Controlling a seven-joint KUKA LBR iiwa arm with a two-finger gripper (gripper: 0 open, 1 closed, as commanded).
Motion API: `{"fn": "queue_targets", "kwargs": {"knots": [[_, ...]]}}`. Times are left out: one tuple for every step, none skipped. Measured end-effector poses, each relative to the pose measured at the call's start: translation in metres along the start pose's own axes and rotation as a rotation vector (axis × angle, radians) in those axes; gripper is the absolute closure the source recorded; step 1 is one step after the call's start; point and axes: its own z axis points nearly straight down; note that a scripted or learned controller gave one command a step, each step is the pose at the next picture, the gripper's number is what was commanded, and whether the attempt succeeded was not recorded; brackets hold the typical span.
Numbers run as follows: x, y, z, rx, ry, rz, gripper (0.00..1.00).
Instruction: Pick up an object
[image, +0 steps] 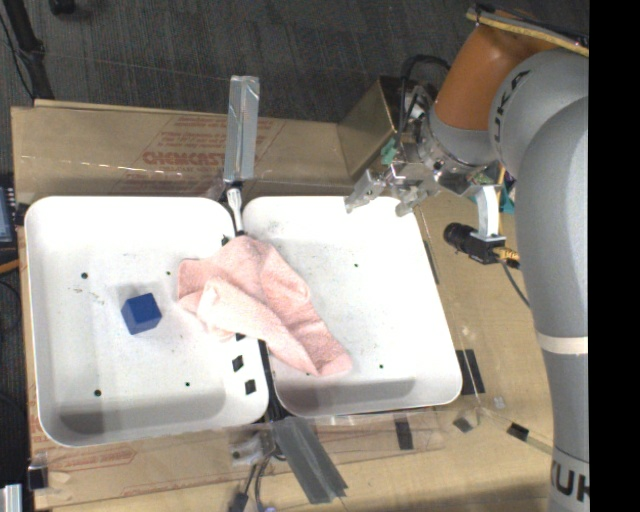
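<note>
gripper (383, 192) fingers spread, holding nothing, above right bin's (400, 300) far edge | pink cloth (262, 303) soft, light, limp, draped across both bins | pinch a raised fold | blue cube (141, 312) rigid, small

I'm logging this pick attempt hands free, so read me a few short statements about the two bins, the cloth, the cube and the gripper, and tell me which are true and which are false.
1. The pink cloth lies across the divide between the two bins. True.
2. The blue cube sits in the right bin. False: it sits in the left bin.
3. The gripper is above the far edge of the right bin, apart from the cloth. True.
4. The blue cube rests on top of the pink cloth. False: it sits on bare bin floor, left of the cloth, not touching it.
5. The gripper has the cloth between its fingers. False: nothing is between them.
</note>
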Motion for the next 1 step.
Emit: {"fn": "queue_targets", "kwargs": {"knots": [[0.0353, -0.0901, 0.062, 0.001, 0.0, -0.039, 0.0]]}}
